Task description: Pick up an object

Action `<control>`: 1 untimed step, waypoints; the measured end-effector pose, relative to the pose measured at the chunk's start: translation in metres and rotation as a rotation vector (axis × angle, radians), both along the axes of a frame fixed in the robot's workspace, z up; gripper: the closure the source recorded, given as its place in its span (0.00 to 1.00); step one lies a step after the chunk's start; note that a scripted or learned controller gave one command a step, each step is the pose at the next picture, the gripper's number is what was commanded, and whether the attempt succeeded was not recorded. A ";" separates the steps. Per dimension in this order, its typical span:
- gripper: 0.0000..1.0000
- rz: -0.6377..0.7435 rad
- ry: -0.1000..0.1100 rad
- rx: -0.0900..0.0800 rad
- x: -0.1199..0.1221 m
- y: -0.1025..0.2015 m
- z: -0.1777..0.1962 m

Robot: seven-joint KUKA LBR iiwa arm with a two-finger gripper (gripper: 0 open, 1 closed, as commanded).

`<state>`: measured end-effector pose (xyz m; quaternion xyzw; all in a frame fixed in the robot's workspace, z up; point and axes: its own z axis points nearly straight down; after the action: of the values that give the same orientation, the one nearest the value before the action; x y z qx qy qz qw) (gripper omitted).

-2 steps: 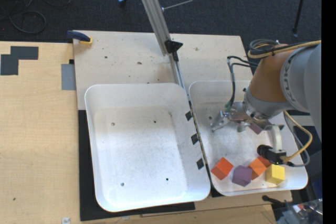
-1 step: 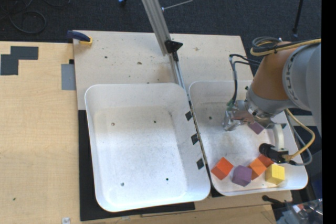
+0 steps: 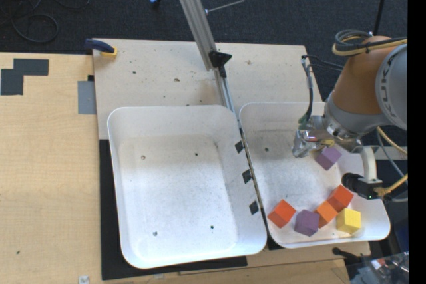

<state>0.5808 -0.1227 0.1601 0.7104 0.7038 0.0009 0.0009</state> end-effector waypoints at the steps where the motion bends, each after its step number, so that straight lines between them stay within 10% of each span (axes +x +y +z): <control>1: 1.00 0.011 -0.001 0.000 0.001 -0.001 0.053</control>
<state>0.5817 -0.1239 0.2132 0.7064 0.7078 0.0010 0.0012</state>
